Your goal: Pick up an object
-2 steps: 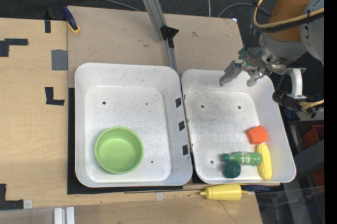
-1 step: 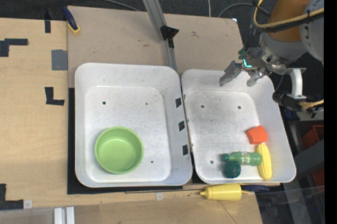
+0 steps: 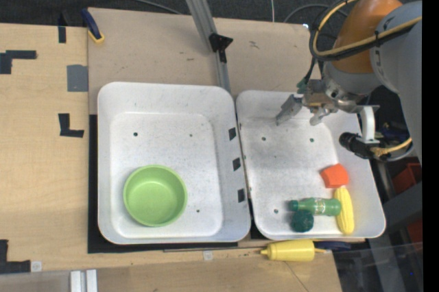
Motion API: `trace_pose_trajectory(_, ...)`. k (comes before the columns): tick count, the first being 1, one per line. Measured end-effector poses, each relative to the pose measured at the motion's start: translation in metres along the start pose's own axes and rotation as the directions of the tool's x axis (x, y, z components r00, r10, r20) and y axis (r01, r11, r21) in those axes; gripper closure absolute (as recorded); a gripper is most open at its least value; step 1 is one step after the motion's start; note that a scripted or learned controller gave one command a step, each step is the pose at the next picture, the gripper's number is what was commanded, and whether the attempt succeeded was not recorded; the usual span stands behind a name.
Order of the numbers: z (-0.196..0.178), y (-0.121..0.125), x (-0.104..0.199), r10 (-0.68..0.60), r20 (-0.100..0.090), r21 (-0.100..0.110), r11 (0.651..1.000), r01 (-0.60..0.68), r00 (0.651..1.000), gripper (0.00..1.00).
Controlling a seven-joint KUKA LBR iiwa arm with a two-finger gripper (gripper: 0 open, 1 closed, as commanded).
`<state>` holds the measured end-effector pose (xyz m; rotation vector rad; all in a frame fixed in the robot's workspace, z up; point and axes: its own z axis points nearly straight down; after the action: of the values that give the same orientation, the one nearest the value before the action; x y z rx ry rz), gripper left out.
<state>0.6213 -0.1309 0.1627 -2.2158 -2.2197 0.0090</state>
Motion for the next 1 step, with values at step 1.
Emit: trace_pose_trajectory(1, 0.0495, -0.0094, -0.0028, 0.0, 0.0, -0.001, 1.0, 0.0, 1.0, 0.0)
